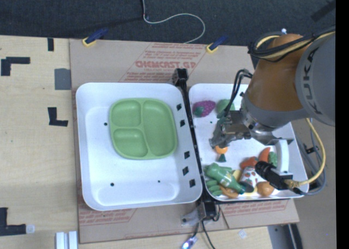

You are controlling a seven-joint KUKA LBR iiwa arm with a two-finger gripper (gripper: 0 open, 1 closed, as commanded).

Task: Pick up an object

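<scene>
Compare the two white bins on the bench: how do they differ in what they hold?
The left bin holds one large thing, a green divided plate lying flat, while the right bin holds many small toys, among them a purple piece. The arm reaches over the right bin, not the left bin. Much of the left bin's floor is bare; the right bin's near edge is crowded. Both are shallow, white and squarish.

Materials/finish check:
Both bins [90, 133] smooth white plastic, slight sheen. Green divided plate [144, 128] in left bin: matt plastic. Toy pieces [229, 180] in right bin look like glossy moulded plastic. Cardboard sheet [136, 60] under bins: matt brown, printed red. Table [32, 133]: pale wood-grain. Arm's orange band [275, 82] satin, smooth; claw [222, 139] dull dark metal.
</scene>
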